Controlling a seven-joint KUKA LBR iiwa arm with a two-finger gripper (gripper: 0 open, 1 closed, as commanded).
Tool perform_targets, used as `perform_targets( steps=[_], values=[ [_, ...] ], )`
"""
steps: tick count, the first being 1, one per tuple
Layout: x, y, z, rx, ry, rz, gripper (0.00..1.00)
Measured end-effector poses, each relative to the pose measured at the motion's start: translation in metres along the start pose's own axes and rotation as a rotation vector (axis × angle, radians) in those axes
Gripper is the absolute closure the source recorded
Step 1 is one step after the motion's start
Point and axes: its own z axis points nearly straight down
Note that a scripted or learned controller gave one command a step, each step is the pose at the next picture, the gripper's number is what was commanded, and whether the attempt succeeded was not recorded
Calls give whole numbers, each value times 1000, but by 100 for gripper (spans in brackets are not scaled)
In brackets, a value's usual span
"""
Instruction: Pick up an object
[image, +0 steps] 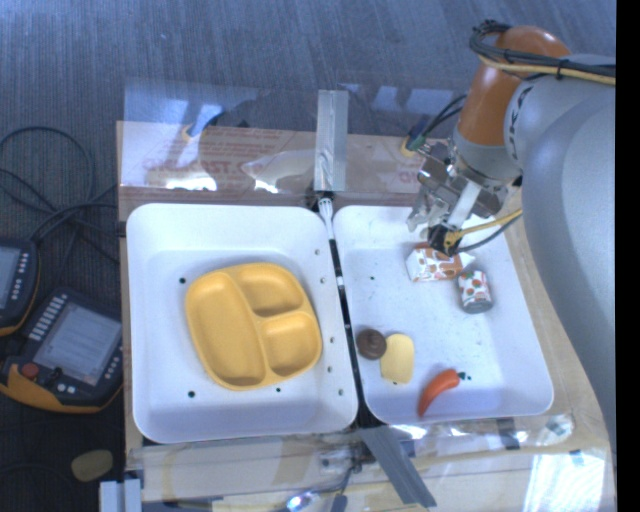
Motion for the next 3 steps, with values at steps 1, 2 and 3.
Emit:
perform_targets(
  steps=[1,2,3],
  values=[
    [0,0,-8,3,-2,-1,100],
    [-33,25,-14,-10,8,-152,100],
    [-25,20,28,-8,8,-188,100]
  ],
)
